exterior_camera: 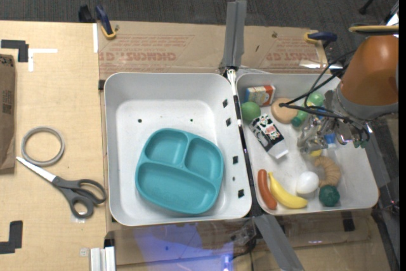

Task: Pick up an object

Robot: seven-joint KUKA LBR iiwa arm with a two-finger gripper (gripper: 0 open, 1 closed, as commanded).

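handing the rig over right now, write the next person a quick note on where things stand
Gripper: down inside the right bin, over its middle; nothing visible between its fingers, and whether they are open or shut can't be judged.
Right bin contents: banana and red sausage at the near edge, white egg, dark green ball, a tan lumpy piece, black-and-white carton, green ball.
Left bin: teal divided plate.
Done: arm has reached into the bin.
Left: grip one item and lift it out.
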